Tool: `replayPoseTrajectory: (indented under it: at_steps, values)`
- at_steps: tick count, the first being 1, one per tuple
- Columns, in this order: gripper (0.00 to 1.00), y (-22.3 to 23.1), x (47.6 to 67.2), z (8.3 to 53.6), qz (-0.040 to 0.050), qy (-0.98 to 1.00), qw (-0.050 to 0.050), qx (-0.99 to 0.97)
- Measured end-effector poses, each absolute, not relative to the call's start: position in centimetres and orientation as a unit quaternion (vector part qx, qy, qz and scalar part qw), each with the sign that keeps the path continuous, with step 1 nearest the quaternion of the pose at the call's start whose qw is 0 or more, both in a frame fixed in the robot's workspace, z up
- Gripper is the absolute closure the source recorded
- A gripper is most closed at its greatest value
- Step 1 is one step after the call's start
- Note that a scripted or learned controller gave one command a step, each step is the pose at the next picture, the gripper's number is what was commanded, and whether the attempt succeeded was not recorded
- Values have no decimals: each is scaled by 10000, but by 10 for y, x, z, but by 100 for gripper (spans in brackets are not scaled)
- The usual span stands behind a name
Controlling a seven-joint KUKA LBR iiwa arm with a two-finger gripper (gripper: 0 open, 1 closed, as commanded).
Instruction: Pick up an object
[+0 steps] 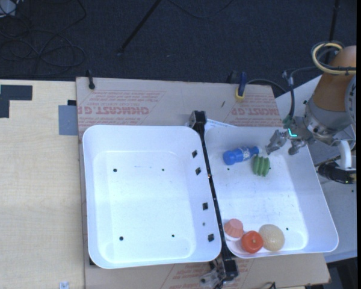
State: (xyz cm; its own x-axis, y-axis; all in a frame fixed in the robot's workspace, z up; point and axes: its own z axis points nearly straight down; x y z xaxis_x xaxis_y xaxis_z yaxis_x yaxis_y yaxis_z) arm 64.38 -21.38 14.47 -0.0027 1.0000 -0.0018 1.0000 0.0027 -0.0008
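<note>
A brown cardboard sheet with red mirrored lettering (126, 104) lies under the two shallow white plastic bins, the left bin (93, 161) and the right bin (316, 209), which meet along a black clipped seam (206, 179). A yellow-and-blue clamp (241, 89) grips the cardboard's far edge. Left of the cardboard, the pale wooden benchtop (30, 191) carries dark rectangular patches (12, 98) near its far edge.

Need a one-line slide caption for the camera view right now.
Gripper hovers at the right bin's far edge near a blue bottle and green object; three round items sit at its near edge.
</note>
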Motion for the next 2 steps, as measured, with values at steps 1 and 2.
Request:
replayPoseTrajectory:
  at_steps: [1,2]
  values:
    - [0,-215,645,217,15,7080,31,7062]
    - [0,-214,644,211,-5,7082,0,7060]
